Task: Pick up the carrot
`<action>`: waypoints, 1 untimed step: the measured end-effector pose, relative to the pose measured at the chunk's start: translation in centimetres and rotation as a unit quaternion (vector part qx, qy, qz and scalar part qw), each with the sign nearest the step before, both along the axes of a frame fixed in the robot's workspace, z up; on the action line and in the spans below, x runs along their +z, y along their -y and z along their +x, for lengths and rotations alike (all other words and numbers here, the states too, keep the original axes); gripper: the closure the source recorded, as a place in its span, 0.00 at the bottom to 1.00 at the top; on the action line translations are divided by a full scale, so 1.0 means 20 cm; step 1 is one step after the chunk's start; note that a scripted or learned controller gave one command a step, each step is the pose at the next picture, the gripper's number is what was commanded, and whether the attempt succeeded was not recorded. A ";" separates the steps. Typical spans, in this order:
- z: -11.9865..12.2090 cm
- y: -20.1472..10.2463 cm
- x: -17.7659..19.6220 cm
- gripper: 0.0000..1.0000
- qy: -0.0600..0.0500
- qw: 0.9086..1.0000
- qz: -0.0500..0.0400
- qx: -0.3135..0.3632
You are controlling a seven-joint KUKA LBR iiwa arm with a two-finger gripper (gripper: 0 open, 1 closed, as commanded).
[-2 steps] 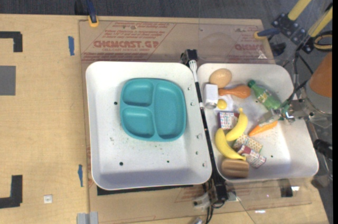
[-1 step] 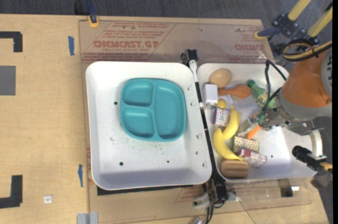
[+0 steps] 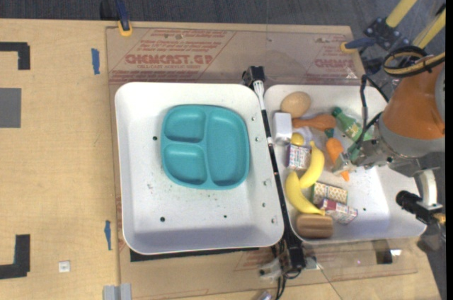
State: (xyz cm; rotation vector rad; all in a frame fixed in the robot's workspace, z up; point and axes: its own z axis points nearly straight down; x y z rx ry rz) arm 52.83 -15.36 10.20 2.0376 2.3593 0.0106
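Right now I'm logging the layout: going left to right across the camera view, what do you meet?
Blue clamp → teal divided plate in the left bin → banana → carrot → green bottle → arm's orange band.

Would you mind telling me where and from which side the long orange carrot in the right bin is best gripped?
Probably at mid-length, from straight above. The long orange carrot lies flat, running left to right, so closing across its narrow width suits it. The beige egg sits close behind it and a green item crowds its right end, leaving the middle freest.
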 end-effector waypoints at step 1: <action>0.02 -0.45 0.52 1.00 -0.006 0.999 0.008 -0.034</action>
